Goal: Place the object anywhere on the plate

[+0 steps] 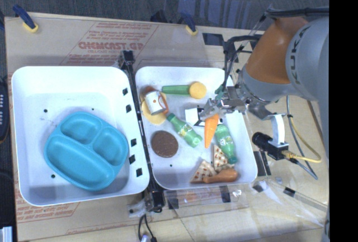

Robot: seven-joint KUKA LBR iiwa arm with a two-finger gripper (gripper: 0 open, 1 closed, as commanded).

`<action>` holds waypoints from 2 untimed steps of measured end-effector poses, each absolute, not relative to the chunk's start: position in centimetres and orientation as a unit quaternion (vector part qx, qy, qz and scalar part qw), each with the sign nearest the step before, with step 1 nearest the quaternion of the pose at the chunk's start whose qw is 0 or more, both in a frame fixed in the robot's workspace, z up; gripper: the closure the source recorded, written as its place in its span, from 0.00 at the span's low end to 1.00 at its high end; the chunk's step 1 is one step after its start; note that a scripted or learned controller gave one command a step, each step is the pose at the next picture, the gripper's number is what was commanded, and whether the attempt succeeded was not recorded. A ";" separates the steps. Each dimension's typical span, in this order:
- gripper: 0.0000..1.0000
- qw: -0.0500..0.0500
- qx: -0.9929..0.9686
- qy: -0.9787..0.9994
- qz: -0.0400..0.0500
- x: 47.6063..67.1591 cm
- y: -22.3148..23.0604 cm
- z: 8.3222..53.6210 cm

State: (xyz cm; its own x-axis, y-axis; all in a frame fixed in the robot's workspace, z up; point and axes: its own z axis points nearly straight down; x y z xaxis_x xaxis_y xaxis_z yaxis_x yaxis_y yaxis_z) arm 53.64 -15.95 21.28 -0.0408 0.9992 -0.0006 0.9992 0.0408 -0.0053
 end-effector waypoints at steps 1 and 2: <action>1.00 0.002 -0.658 -0.753 0.002 57.4 -10.2 23.6; 1.00 0.001 -0.673 -0.740 0.001 55.5 -4.6 27.4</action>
